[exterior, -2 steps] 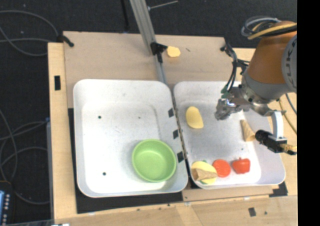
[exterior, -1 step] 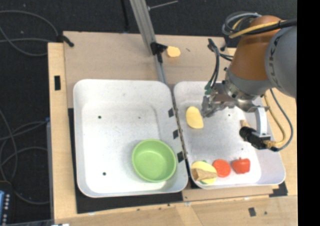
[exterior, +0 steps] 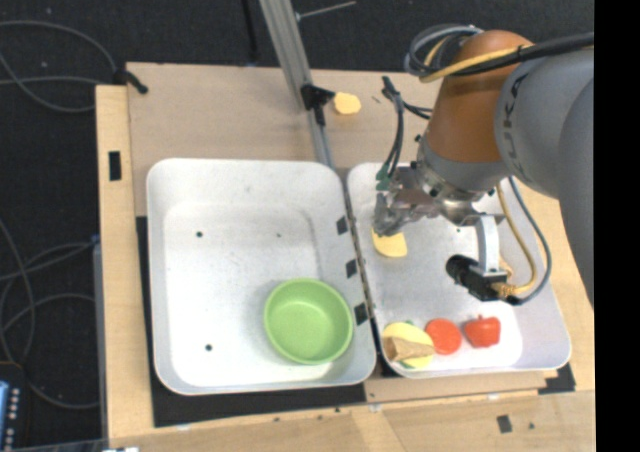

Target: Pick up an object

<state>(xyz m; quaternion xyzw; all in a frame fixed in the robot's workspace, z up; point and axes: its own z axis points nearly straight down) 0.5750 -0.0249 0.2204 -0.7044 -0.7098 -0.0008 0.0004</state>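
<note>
The tool (exterior: 392,223) hangs low over the upper left part of the right bin (exterior: 540,345), close to the wall it shares with the left bin (exterior: 175,240). A small yellow piece (exterior: 391,244) lies on the bin floor directly under the tool's tip, touching it or nearly so; whether the tool is spread or closed, and whether it has any hold on the piece, cannot be told from this angle. Along the near edge of the same bin, well apart from the tool, sit a yellow and tan lump (exterior: 409,344), an orange ball (exterior: 443,336) and a red pepper-like thing (exterior: 482,331). A green bowl (exterior: 307,320) rests in the left bin. Another yellow bit (exterior: 347,103) lies on the bench (exterior: 200,110) behind the bins.
</note>
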